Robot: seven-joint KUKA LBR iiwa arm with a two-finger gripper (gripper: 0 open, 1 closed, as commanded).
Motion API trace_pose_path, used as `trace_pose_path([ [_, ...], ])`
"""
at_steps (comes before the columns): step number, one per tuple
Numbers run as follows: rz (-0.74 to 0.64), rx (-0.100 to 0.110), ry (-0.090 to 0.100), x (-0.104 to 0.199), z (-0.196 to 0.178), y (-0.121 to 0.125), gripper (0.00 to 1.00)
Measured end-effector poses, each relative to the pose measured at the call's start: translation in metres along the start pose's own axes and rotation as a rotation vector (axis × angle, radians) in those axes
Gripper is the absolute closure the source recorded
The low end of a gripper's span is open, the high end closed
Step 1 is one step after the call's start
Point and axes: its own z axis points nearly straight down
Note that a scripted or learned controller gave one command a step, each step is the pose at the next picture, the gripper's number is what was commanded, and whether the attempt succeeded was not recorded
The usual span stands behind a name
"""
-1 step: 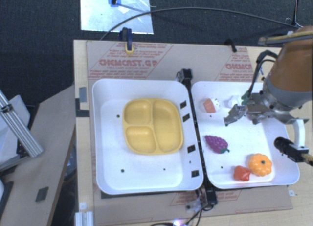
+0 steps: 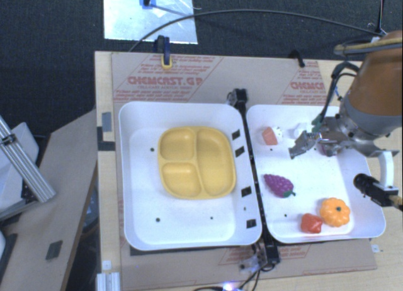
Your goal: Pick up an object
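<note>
Orange cube (image 2: 270, 136) left of gripper (image 2: 301, 147), seemingly apart

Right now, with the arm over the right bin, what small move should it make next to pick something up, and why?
Probably a short shift toward the small salmon-pink block, then a descent. The gripper hovers in the right bin, just right of that block, and I see nothing in it. The block is the nearest object; the purple grapes, orange pumpkin and red piece lie farther toward the bin's near edge.
</note>
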Motion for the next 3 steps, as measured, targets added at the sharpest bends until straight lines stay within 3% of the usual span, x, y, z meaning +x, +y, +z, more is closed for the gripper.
trace_pose_path([
  [3, 0.003, 0.003, 0.001, -0.004, 0.161, 0.015, 0.00],
])
